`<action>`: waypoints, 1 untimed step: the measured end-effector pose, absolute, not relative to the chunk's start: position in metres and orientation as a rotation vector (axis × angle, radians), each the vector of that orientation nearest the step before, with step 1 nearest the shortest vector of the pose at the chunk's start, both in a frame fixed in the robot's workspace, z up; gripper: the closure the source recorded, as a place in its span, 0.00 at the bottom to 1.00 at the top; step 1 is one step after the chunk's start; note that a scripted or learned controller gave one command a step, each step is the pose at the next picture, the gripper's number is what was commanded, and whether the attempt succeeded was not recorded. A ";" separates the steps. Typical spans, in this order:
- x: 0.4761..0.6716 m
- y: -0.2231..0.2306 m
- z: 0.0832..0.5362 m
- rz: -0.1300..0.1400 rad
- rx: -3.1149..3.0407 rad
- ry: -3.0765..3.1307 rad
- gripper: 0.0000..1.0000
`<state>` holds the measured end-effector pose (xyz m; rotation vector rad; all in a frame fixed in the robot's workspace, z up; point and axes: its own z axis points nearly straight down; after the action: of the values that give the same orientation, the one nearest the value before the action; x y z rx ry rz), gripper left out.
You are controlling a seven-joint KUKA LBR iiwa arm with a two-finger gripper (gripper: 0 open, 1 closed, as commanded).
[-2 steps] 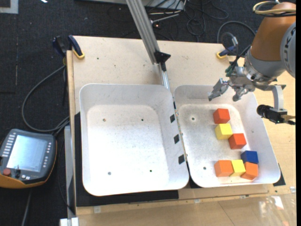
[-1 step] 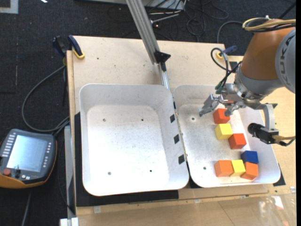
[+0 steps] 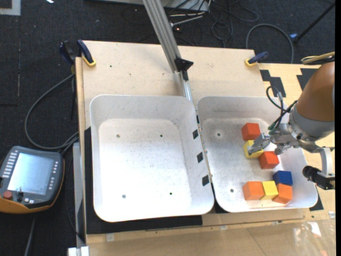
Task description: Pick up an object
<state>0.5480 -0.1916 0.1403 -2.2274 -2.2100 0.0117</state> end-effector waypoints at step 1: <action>0.580 -0.204 0.098 -0.006 -2.223 -2.224 0.00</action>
<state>0.5805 -0.2037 0.0980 -2.2230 -2.2242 -0.0058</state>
